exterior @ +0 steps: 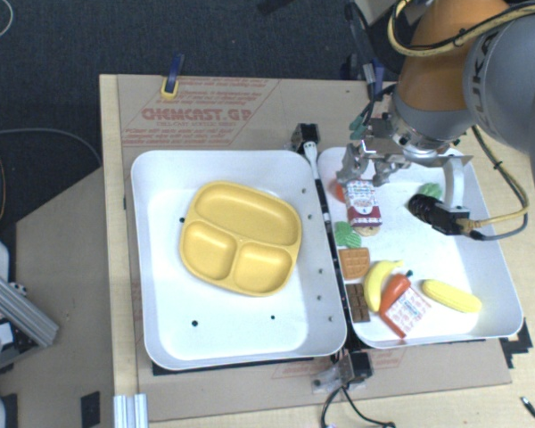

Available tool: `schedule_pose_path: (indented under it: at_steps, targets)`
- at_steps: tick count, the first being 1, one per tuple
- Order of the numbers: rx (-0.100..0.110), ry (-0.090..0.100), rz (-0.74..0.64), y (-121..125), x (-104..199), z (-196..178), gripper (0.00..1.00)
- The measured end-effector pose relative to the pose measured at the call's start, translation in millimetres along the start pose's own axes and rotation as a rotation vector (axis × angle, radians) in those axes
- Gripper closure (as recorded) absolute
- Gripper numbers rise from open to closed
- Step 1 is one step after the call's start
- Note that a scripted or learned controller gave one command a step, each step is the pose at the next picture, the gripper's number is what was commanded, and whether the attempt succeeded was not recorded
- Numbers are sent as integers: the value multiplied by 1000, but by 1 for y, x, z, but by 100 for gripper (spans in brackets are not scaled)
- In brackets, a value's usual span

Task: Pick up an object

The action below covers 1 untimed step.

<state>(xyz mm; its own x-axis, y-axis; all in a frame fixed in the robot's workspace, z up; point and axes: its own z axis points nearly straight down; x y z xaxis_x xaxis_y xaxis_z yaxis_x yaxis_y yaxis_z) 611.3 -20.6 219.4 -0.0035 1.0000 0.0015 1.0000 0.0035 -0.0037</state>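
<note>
Where the arm reaches in from the right, hovers as a gripper [367,175] low over the far left corner of the right bin [483,255], directly above a red-and-white carton [364,207]. Cannot tell how wide it stands or whether anything is caught in it: too small and too cluttered by wrist hardware to read. Sits close enough that carton top and gripper tip appear to meet, though contact or mere overlap cannot be settled from this slant. Judged as the approach or closing step on that carton, probably chosen because it lies high and a little apart from the pile.

Just outward, crowds in on the target: a small red piece [339,191] at the carton's left, a green piece [347,234] touching or just below its near end, then a brown waffle square [353,261] and a dark bar [358,303] lined along the bin's left wall. Leaves little room on that side, so any sideways slip risks nudging the neighbours or the wall.

Further out, heaps together near the front: a banana [381,282], an orange carrot-like piece [394,293], a red-and-white packet [412,311], and a yellow piece [452,296]. Shows another green scrap [431,189] beyond a black fitting [432,212] on the arm's cable.

Well apart, holds just a yellow divided plate [241,237] in the left bin [160,275], out of the way.
</note>
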Motion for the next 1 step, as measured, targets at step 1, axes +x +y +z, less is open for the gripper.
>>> schedule_pose_path:
  at_steps: [1]
  targets:
    - [-6, -2, 2, 3, -2, -8, 100]
